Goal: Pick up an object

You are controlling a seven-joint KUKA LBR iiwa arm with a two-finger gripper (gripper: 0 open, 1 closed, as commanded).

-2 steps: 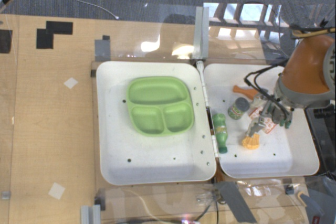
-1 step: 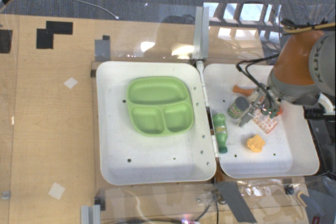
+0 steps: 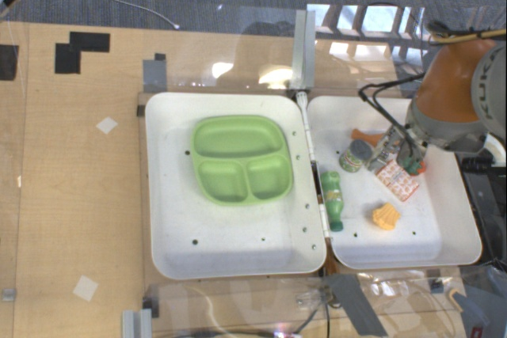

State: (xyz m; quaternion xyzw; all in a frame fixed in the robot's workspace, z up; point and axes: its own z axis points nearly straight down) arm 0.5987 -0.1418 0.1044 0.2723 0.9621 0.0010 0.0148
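Observation:
The right bin point(image 3: 444, 245) holds a green bottle point(image 3: 332, 201) along its left wall and a small green-labelled can point(image 3: 351, 161) beside it. A yellow corn-like piece point(image 3: 386, 215) lies toward the front. A red-and-white patterned packet point(image 3: 398, 182) lies in the middle, and an orange piece point(image 3: 365, 135) sits further back. My gripper point(image 3: 394, 154) hangs low over the bin, between the can and the packet, just above the packet's upper edge. Nothing shows between its fingers.
The left bin point(image 3: 170, 249) holds a green divided tray point(image 3: 240, 159). A metal divider post point(image 3: 302, 51) stands behind the seam between the bins. A black cable point(image 3: 380, 103) loops from the arm over the right bin's back. Bare wooden bench lies to the left.

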